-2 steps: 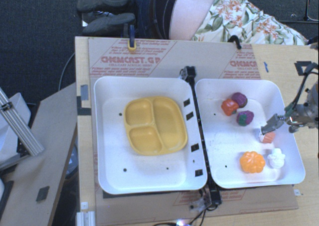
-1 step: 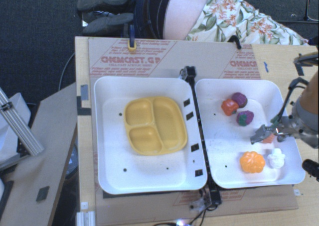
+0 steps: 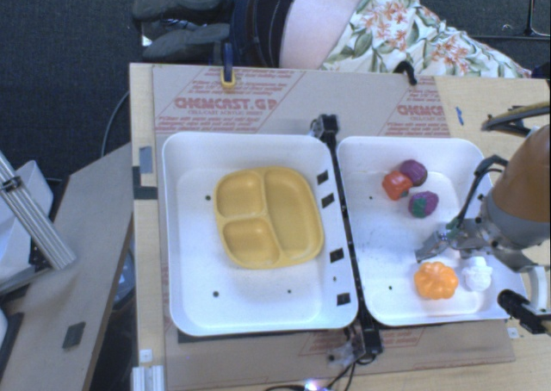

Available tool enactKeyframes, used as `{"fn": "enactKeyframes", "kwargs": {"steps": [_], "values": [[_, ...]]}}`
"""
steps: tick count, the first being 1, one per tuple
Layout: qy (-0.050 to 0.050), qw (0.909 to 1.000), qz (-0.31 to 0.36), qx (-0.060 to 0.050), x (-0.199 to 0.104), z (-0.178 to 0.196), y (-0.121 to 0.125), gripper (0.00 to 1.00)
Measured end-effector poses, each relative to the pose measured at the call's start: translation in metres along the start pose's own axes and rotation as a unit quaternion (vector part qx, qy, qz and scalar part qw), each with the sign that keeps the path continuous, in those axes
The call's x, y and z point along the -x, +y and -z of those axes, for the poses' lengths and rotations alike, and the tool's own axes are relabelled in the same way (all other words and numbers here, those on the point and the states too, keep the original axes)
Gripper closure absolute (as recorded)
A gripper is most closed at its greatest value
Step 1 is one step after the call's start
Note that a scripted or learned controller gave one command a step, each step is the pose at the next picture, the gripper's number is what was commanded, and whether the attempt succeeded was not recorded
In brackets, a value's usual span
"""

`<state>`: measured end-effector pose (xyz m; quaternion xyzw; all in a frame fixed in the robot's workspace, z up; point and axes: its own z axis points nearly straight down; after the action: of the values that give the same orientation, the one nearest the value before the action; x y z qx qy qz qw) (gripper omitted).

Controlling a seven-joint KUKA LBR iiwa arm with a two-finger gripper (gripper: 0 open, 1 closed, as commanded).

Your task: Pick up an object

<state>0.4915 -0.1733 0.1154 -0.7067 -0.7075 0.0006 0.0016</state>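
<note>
The right bin holds several small toys. An orange pumpkin-shaped toy lies near its front, with a small white toy beside it on the right. Farther back lie an orange-red toy, a purple toy and a purple-and-green toy. My gripper hangs over the right bin's right half, just above and behind the pumpkin toy and the white toy. I see nothing held in it.
The left bin carries a yellow divided plate. A black hinge strip runs between the bins. The arm's orange band covers the right bin's right edge. A cardboard sheet lies behind the bins.
</note>
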Motion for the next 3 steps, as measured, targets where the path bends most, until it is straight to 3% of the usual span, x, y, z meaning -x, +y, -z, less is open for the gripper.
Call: {"fn": "enactKeyframes", "kwargs": {"steps": [1, 2, 3], "values": [[0.0, 1.0, 0.0, 0.001, 0.0, -0.032, 0.001, 0.0], [-0.001, 1.0, 0.0, 0.003, 0.0, -0.02, 0.002, 1.0], [-0.002, 1.0, 0.002, 0.005, -0.003, 0.037, 0.013, 1.0]]}}
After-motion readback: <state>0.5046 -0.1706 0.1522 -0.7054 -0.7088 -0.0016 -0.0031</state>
